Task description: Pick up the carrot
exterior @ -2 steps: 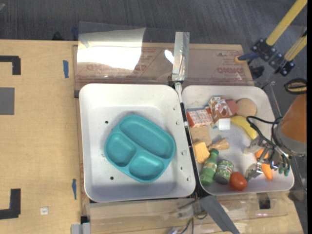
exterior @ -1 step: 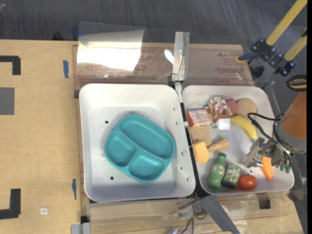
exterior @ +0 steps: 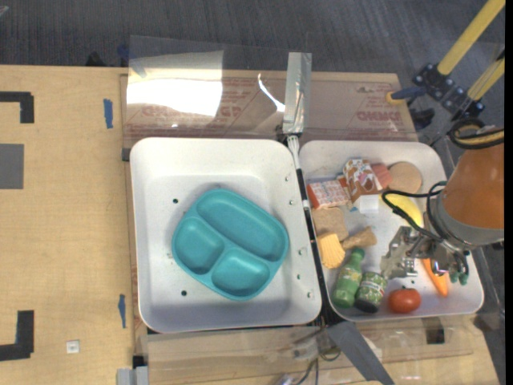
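Small orange tapered carrot with green end, lying just right of red tomato; metal gripper beside it, finger spacing unclear.

A pale wooden bench fills the left and near side, marked with black corner shapes and short strips of blue tape. Beyond its far edge lies dark grey carpet. A clear plastic sheet catches bright glare.
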